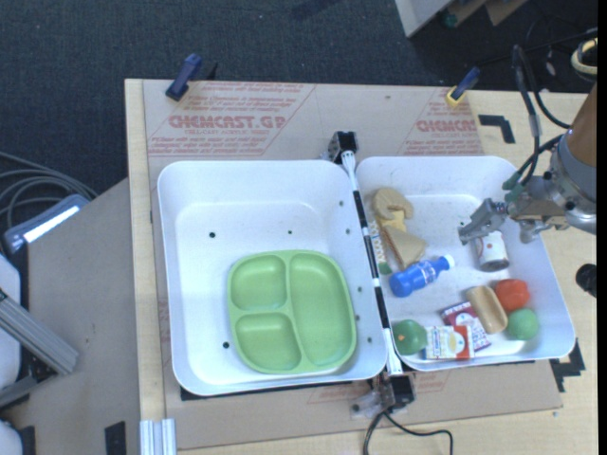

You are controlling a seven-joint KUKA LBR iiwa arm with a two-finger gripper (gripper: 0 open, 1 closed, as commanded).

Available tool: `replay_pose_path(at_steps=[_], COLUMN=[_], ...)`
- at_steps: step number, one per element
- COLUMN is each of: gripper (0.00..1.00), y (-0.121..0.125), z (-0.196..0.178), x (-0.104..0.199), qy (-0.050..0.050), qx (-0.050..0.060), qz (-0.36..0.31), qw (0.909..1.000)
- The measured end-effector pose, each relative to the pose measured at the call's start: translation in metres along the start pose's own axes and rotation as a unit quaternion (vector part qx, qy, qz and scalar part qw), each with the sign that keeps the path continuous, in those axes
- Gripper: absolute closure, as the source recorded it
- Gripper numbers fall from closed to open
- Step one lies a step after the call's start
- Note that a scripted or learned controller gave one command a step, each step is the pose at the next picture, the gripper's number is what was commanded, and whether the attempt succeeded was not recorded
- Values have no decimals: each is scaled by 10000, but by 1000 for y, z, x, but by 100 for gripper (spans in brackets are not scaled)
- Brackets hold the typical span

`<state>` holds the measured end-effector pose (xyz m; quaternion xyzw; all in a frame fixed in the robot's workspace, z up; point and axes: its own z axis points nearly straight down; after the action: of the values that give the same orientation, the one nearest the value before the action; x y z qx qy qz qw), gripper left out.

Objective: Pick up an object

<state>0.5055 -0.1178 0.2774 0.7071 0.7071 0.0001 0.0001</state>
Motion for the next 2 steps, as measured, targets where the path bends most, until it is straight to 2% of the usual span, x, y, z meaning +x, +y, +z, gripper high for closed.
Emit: replay_pose_path(at_steps=[1,2], gripper=[0,0], y=[60,76], z=[94,193], x=[26,23], qy=[5,1], qx=[18,1], qz=[-5,4], qw=[10000,10000])
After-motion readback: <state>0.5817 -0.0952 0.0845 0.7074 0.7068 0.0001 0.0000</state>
